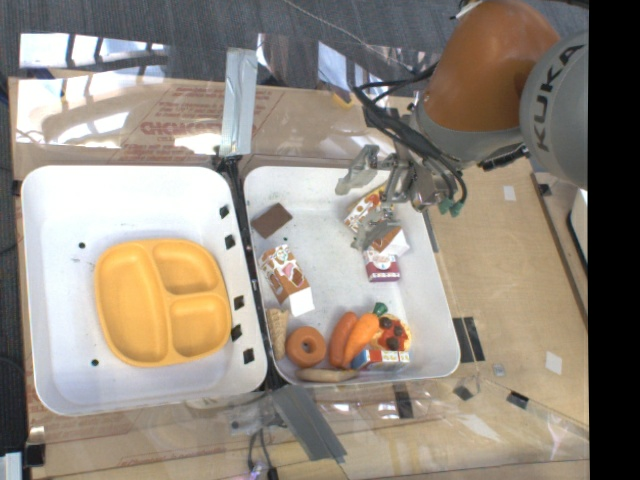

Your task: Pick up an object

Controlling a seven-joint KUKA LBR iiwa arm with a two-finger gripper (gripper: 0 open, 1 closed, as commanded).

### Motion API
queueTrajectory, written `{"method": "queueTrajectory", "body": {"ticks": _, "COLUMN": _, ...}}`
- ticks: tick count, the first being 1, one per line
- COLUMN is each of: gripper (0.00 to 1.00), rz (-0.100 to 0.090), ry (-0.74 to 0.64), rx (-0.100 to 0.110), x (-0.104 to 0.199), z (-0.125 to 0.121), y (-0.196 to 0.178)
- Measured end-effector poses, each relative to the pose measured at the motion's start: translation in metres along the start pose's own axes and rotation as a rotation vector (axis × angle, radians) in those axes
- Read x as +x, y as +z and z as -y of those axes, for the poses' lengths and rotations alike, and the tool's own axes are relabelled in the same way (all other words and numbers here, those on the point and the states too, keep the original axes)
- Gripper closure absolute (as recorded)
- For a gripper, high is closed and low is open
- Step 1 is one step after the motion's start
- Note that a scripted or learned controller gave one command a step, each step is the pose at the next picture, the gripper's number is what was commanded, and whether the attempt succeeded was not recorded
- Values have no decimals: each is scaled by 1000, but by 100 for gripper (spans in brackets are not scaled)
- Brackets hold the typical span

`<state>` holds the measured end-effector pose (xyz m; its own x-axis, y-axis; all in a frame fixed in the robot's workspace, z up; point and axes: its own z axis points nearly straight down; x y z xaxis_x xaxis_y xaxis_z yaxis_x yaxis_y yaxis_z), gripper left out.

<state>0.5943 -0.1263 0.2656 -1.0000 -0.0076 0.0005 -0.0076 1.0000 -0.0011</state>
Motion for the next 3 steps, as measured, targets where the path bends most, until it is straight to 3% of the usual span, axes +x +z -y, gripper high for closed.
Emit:
{"method": "queueTrajectory", "body": {"ticks": 1, "gripper": 0, "rz": -10, "ry": -8, "rx": -4, "x": 5, "z": 63, "y": 115}}
{"method": "queueTrajectory", "body": {"ticks": 2, "gripper": 0, "rz": 6, "ry": 19, "rx": 0, "x": 3, "z": 82, "y": 171}}
{"method": "queueTrajectory", "body": {"ticks": 3, "gripper": 0, "rz": 19, "ry": -220, "rx": 4, "x": 98, "z": 56, "y": 169}}
